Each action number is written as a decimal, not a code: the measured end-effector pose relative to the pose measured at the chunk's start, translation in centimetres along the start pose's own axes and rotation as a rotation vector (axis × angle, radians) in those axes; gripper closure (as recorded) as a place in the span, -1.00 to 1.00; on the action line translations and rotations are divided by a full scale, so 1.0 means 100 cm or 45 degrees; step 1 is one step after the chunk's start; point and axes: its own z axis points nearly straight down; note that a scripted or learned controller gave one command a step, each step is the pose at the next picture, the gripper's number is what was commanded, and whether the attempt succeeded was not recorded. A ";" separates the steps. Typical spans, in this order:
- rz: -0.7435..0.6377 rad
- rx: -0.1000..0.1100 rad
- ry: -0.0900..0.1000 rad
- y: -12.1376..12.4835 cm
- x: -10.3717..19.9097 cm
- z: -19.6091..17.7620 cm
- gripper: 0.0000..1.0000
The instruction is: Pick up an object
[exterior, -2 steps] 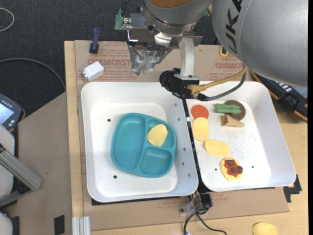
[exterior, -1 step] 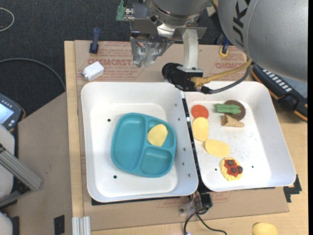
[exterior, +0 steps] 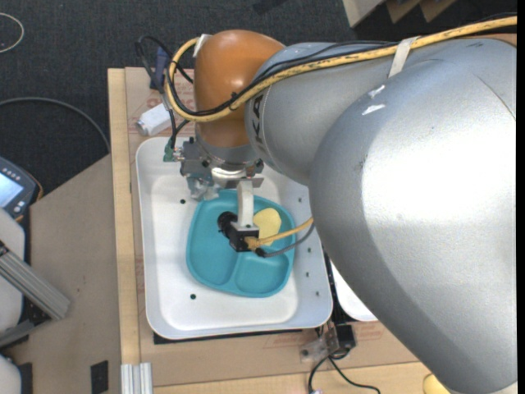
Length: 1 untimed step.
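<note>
Small device with a lit blue screen (exterior: 10, 189) at the left edge; its text is too small to read.

Teal divided plastic plate (exterior: 215, 261) lies in the left shallow white bin (exterior: 164, 302). A pale yellow rounded item (exterior: 269, 219) sits in the plate's far right compartment.

Gripper (exterior: 203, 189) is low at the plate's far left rim, near the yellow item but apart from it. Open or closed: cannot tell, as the wrist blocks the view.

Bin rests on a pale wooden bench (exterior: 123, 220). Dark carpet floor (exterior: 66, 48) around it, with loose cables. The grey arm covers most of the right bin (exterior: 351, 302).
</note>
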 end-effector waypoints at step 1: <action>0.002 -0.014 0.009 -0.111 -0.050 -0.082 1.00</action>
